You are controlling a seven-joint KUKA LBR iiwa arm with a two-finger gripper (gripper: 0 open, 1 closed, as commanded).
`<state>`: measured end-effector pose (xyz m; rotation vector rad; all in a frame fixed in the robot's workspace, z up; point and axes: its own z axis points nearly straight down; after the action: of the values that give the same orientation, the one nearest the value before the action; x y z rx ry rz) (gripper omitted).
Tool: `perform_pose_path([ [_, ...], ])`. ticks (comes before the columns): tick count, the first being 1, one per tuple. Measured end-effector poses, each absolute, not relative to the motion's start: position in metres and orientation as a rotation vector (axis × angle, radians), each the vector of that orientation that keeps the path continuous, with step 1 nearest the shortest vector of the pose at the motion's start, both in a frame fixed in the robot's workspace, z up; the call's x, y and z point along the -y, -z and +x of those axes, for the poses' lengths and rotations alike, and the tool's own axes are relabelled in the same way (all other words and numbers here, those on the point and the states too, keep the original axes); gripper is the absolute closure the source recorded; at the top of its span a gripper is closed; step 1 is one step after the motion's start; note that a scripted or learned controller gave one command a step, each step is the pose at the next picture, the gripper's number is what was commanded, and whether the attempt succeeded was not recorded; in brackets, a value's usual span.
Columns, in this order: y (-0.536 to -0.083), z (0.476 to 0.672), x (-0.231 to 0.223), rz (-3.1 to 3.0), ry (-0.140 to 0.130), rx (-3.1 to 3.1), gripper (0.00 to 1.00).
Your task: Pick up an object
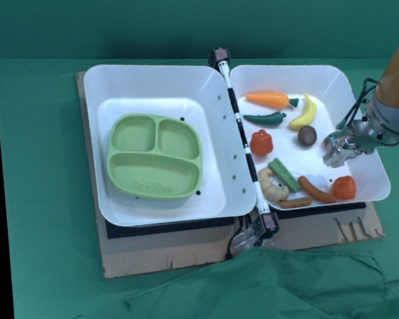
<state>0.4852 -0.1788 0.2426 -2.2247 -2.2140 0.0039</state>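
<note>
Two white bins side by side on the bench, divider strip [243, 141] between them. Left bin [152, 76] holds a green sectioned plate [155, 156], three compartments, lying flat, slightly rotated. Right bin [331, 76] holds the toy food: carrot [269, 100] at top, dark green chili pepper [264, 118] just below it, banana [304, 113] to the right of those, brown round thing [307, 136] under the banana, red bell pepper [260, 143] near the divider, green cucumber-like piece [283, 174] tilted below it, pale lumpy item [273, 188] touching the cucumber's lower left side, sausage [316, 190] and a small brown stick [295, 202] along the front wall, red tomato [343, 188] in the front right corner just beside the sausage end. Arm comes in from the right, orange band visible, gripper [339, 151] over the right part of the right bin, above the tomato and right of the brown round thing, apart from both. Nothing visible between the fingers; jaw state cannot tell, too blurred. Green cloth [173, 19] covers the surroundings, cardboard base [160, 259] under the bins.
</note>
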Motion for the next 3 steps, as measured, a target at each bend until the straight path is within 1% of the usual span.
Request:
perform_pose_path([
  [1,-0.351,0.494,0.175,-2.234,0.011,2.231,1.0],
  [2,-0.453,0.504,0.137,-2.23,0.016,2.235,1.0],
  [3,-0.401,0.529,0.169,-2.23,-0.002,2.216,1.0],
])
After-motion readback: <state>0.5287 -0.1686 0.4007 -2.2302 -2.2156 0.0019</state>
